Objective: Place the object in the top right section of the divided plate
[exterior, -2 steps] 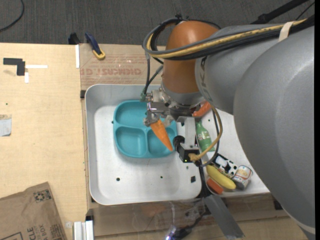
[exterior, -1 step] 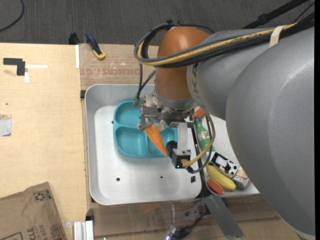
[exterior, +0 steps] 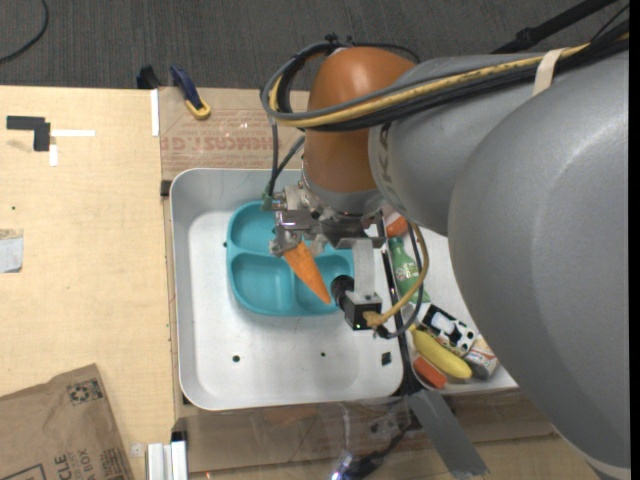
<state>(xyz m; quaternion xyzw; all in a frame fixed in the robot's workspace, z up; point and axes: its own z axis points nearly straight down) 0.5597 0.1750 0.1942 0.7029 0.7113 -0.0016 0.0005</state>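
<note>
The arm comes in from the right of the frame, its gripper low over the teal divided plate, which sits in the upper left part of the white bin. An orange carrot hangs point-down and rightward from the gripper, its thick end up between the jaws, so the jaws look clamped on the carrot, though the exact contact is partly hidden by the wrist hardware. The carrot's tip lies over the right side of the plate, near a divider ridge; whether it touches the plate surface cannot be told. Judged progress: the pick looks done and the carry mostly done; what is left is lining up over the right section, releasing, and pulling clear. The plate is smooth moulded plastic, rounded corners, raised ridges splitting it into sections. The carrot is a tapered cone, matte orange, likely a plastic toy. The bin is shallow, glossy white, with a few small dark holes in the floor. At the bin's right edge sit a yellow banana, a green bottle and a small red piece, all well apart from the plate.
</note>
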